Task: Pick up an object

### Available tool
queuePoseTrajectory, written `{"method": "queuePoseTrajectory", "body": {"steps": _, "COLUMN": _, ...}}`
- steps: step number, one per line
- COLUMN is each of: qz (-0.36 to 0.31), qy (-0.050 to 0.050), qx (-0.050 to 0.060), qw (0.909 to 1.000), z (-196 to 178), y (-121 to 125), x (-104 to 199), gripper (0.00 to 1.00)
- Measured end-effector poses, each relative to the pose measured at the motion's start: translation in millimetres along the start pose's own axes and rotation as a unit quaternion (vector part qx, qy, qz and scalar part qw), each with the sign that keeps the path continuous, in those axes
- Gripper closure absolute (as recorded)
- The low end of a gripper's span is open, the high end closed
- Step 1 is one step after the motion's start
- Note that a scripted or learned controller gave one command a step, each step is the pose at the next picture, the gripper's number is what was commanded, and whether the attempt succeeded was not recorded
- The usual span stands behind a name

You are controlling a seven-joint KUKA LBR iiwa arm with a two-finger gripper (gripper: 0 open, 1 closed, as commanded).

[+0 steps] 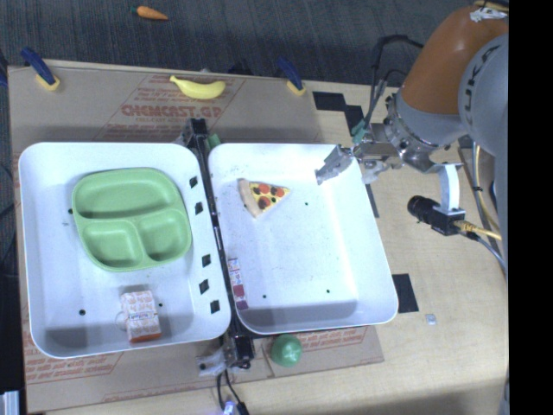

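Seen from the fixed camera above, the grey arm [462, 76] with its orange band reaches in from the right, and its pincer [331, 166] hangs over the upper right part of the right bin [346, 275]. Whether the pincer is open or closed cannot be told from this angle; nothing shows between its tips.

The pizza slice [260, 196] lies on the floor of the right bin, in its upper left part, near the divide between the two bins. It sits to the left of the pincer and slightly lower in the picture, apart from it, with bare white bin floor between them. The slice's point aims toward the lower left and its toppings face up.

In the left bin [43, 258] a green divided tray [130, 217] lies flat across the upper and middle area. Below it, near the bin's front wall, rests a small packaged item [140, 315] with a red and white wrapper, apart from the tray.

Outside the bins, a yellow banana [198, 86] lies on the cardboard sheet [259, 102] just above the left bin. A green ball [286, 349] sits on the tabletop [449, 335] just below the right bin's front edge. A small orange carrot-like piece [152, 12] lies on the dark surface at the top, well apart from everything else. Blue clamps [40, 68] grip the cardboard's top edge.
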State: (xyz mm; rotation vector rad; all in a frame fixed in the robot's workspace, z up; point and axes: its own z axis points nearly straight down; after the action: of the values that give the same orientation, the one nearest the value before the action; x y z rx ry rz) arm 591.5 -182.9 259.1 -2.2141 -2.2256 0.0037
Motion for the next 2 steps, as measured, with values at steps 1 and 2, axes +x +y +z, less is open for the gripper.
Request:
{"method": "queuePoseTrajectory", "body": {"steps": 1, "qz": 0.0, "qy": 0.001, "qx": 0.003, "qw": 1.0, "z": 134.3, "y": -45.5, "x": -27.9, "gripper": 0.0}}
{"method": "queuePoseTrajectory", "body": {"steps": 2, "qz": 0.0, "qy": 0.0, "qx": 0.0, "qw": 1.0, "z": 167.7, "y": 21.0, "x": -27.6, "gripper": 0.0}}
